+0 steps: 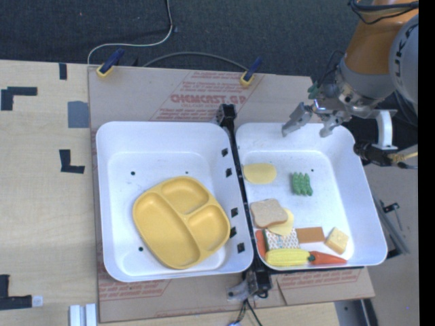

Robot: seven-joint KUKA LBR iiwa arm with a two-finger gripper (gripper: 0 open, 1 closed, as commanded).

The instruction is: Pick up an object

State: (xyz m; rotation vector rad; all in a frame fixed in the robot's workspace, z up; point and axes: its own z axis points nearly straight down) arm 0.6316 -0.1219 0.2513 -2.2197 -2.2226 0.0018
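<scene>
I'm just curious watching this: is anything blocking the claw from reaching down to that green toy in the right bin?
Nothing visible does. The gripper hangs open above the right bin's far edge, and the green toy lies alone on bare floor, apart from the other food pieces.

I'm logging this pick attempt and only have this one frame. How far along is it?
Early stage. Done: nothing lifted; the toy foods, such as the bread slice, green piece and corn, lie in the right bin. In hand: the gripper, fingers spread with nothing between them, hovers over that bin's far edge. Left: descend, grasp, lift.
</scene>
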